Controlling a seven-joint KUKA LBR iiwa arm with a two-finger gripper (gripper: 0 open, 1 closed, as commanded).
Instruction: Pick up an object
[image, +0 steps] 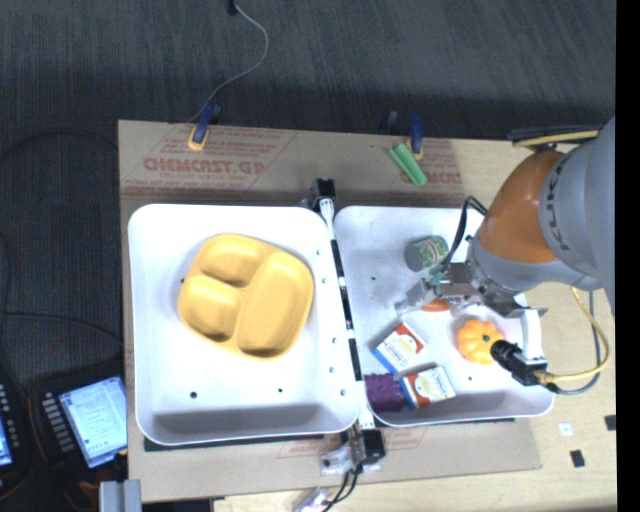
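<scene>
My gripper (428, 294) is low over the middle of the right bin (375, 235), reaching in from the right under the grey arm with its orange band (520, 215). Just behind it lies a small green-labelled can (427, 250). A little orange pumpkin (477, 340) sits to the gripper's front right. A small red-orange piece (436, 306) shows right under the gripper; whether it is held is unclear. Two small cartons (400, 349) (431, 384) and a purple item (383, 390) lie toward the bin's front.
The left bin (155, 300) holds a big yellow three-compartment dish (245, 293). A black divider (340, 290) runs between the bins. A green marker (408, 164) and blue clips lie on the board behind. A cable trails at the right.
</scene>
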